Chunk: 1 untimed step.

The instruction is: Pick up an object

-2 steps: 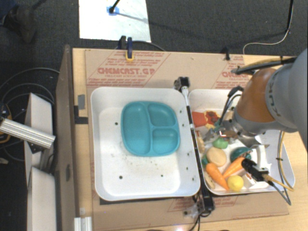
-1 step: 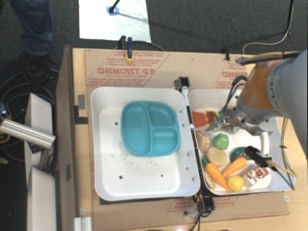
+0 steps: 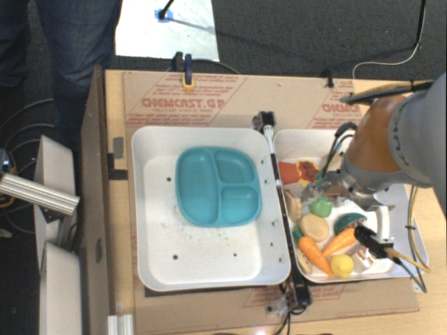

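Note:
The right bin (image 3: 307, 142) holds several toy foods: a red and orange piece (image 3: 297, 171), a green round piece (image 3: 321, 206), a beige potato-like piece (image 3: 314, 227), two orange carrots (image 3: 313, 255) (image 3: 340, 241), a yellow lemon (image 3: 341, 265) and a teal piece (image 3: 347, 222). My gripper (image 3: 324, 190) hangs low over the middle of this bin, just above the green piece, with the grey and orange arm reaching in from the right. The arm's wrist hides the bin's right part. Nothing shows as held.
The left bin (image 3: 157, 257) bears a teal divided plate (image 3: 218, 187) in its middle. A black bar (image 3: 274, 160) runs along the divide between the bins. Brown cardboard (image 3: 209, 100) lies under both bins.

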Tool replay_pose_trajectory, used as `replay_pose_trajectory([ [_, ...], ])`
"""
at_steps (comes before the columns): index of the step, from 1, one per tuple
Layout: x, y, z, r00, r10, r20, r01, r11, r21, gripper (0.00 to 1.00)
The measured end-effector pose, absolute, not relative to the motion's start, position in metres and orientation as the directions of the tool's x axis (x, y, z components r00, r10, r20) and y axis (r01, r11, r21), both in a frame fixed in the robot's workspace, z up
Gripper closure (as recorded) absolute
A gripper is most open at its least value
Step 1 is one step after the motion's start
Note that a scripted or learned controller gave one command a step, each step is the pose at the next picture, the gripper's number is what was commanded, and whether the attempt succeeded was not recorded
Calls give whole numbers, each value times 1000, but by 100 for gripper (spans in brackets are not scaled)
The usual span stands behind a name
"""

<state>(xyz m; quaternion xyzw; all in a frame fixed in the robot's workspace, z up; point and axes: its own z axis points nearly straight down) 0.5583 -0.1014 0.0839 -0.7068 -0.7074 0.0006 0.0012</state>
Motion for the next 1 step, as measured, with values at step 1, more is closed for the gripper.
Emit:
replay_pose_trajectory([
  [1,560,-101,95,-3,1000,1,1000,3,3,100],
])
